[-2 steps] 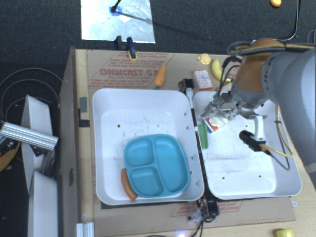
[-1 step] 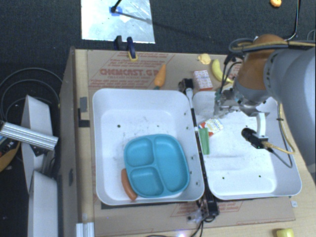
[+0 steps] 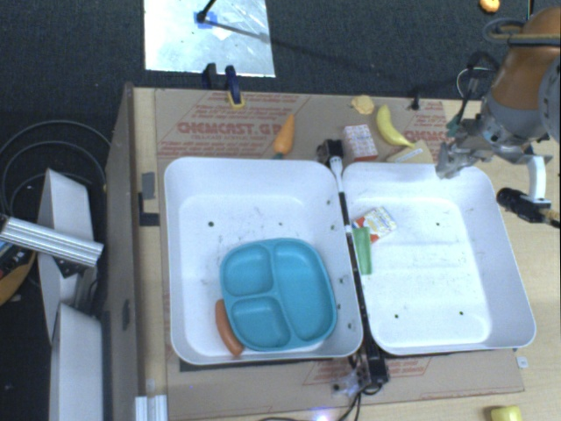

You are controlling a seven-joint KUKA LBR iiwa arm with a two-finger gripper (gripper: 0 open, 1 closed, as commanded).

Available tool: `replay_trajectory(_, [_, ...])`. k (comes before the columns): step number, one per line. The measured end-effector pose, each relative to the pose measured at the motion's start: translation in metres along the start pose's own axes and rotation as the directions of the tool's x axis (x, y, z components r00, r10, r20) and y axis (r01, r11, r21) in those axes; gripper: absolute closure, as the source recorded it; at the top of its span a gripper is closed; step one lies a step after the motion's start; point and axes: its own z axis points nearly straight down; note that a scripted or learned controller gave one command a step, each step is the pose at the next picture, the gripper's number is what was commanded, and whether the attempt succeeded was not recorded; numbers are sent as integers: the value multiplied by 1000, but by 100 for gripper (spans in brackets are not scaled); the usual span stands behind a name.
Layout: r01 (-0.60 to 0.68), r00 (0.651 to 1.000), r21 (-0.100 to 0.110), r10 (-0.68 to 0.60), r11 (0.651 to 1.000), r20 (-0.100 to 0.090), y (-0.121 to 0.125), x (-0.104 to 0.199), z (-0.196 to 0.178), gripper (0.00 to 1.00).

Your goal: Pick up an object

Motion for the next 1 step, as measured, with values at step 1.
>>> replay_trajectory(1, [8,1000,-4,-8,1000,-2,7,-11,-120,100])
